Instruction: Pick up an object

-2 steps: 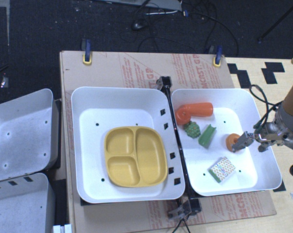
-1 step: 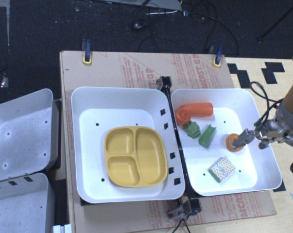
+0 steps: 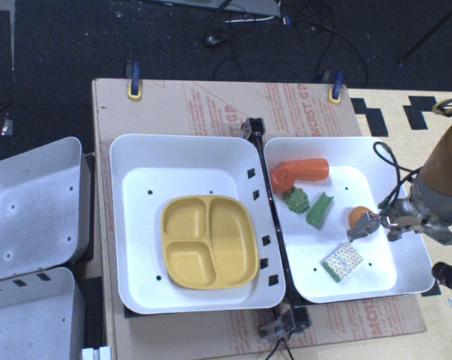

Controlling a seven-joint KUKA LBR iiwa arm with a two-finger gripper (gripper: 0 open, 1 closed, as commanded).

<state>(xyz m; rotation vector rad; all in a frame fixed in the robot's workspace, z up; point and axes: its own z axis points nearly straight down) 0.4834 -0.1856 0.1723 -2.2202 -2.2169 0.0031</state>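
In the right bin (image 3: 405, 276) lie a red-orange cylinder (image 3: 300, 172) at the back, a green broccoli piece (image 3: 297, 199), a green wedge (image 3: 318, 209), a small orange ball (image 3: 357, 216) and a patterned little box (image 3: 342, 262) near the front. The gripper (image 3: 374, 226) reaches in from the right and sits low over the bin's right half, just right of the orange ball and close against it. The box lies in front of the gripper, a little to its left. I see nothing held in the gripper.
The left bin (image 3: 136, 201) holds a yellow divided plate (image 3: 209, 241). A black divider (image 3: 269, 201) runs between the bins. The arm's grey wrist (image 3: 435, 201) overhangs the right bin's right rim. Spare white trays (image 3: 31, 201) stand off the bench to the left.
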